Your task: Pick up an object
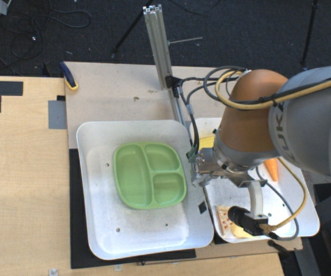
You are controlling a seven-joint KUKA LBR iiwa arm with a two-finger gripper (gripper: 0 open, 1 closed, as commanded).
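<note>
Grey arm (303, 125), letters "KU" readable, above right bin (309, 226); green plate (149, 175) left.

grey arm (303, 119) with orange band, yellow and black cables.

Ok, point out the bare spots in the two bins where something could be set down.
Left bin: bare floor along its left wall and in front of the green divided plate. Right bin: crowded, with the arm over it, an orange piece and items in its near corner.
</note>
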